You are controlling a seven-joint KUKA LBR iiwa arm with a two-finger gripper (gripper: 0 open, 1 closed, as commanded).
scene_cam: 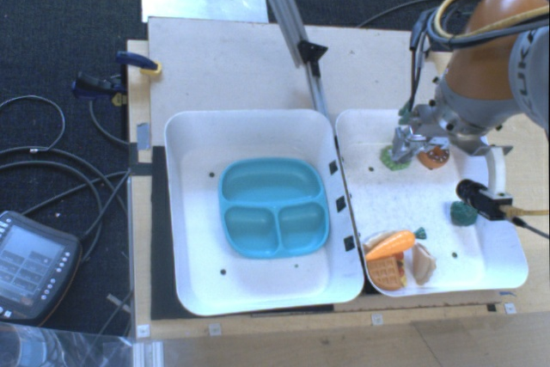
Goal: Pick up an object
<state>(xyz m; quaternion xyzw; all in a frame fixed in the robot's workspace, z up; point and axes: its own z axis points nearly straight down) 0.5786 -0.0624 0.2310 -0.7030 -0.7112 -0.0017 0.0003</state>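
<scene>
A toy carrot (388,244) lies in the right bin (513,264), near the bin's front edge, with its green tip pointing away from the left bin (185,211); this carrot is the marker for all the other places.

Touching the carrot on its front side is a small yellow waffle toy (387,273); just beside the waffle, on the side away from the left bin, lies a pale beige toy (423,264), and it is too blurry to say what it is.

Further back than the carrot, and a bit to its right in the view, sits a dark teal toy (464,214); it is apart from the carrot.

Well behind the carrot, near the back of the same bin, lies a little green leafy toy (395,159); a round brown and orange toy (435,156) sits just beside it on the right.

The end effector (406,142) hangs right over the green leafy toy, at its back edge; I cannot tell if it is spread or pressed together, and I cannot tell if it touches the toy; the grey arm (494,56) with the orange band comes in from behind and to the right of the carrot.

To the left of the carrot, in the left bin, lies a blue plate (275,206) with three sections; nothing lies on the plate.

Both bins sit side by side on the pale worktop (223,64).
</scene>
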